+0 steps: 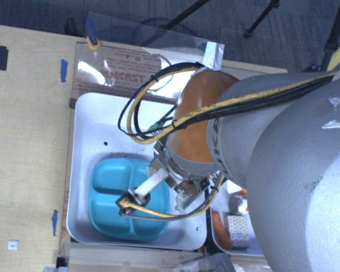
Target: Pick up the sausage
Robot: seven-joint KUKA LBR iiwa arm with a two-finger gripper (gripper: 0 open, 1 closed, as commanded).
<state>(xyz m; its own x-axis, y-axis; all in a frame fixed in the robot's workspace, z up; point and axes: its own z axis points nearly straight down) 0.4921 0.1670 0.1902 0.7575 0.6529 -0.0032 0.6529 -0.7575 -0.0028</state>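
The sausage (219,231) is a short red-orange piece lying near the front left corner of the right bin (248,253). It rests against a small patterned box (239,230). My gripper (185,192) hangs under the orange wrist band over the right part of the left bin (90,128), just past the right edge of a blue divided tray (111,183). It is left of the sausage and apart from it. The big grey arm hides most of the right bin.
The blue tray fills the front half of the left bin. A small orange and white item (239,202) lies behind the patterned box in the right bin. A clear plastic bag (129,65) lies behind the left bin.
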